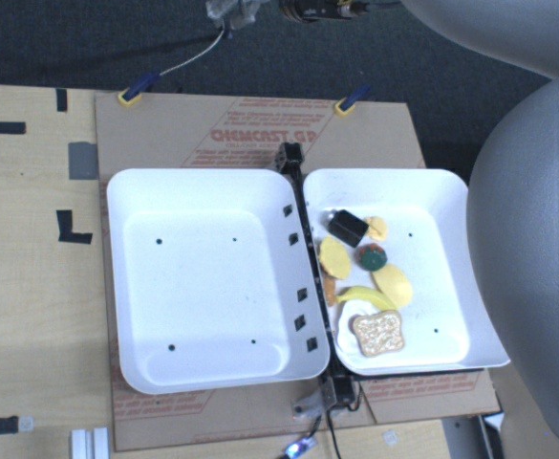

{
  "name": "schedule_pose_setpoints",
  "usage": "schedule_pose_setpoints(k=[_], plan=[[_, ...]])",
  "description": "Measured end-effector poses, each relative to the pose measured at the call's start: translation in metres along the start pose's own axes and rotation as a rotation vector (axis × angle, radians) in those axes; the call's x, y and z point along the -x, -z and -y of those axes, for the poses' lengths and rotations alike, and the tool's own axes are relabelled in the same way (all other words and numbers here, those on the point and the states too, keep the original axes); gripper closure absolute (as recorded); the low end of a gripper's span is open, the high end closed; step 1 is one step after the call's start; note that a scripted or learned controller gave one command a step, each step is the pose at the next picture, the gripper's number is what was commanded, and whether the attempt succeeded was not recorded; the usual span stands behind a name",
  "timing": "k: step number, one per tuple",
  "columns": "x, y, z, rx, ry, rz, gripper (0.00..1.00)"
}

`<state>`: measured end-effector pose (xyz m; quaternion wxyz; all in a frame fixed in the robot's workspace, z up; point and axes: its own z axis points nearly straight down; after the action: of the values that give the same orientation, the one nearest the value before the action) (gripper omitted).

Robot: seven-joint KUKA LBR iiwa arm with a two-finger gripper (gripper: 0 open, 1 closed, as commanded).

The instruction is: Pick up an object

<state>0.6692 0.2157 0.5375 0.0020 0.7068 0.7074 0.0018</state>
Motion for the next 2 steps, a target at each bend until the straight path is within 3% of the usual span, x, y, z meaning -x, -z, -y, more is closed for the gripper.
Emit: schedule_pose_setpoints(k=[1,2], plan=[[-0.019,-0.002,0.041,-0.008,0.003,0.000,1.00],[-0.017,-0.161,0.087,-0.026,0.000,0.007,1.00]])
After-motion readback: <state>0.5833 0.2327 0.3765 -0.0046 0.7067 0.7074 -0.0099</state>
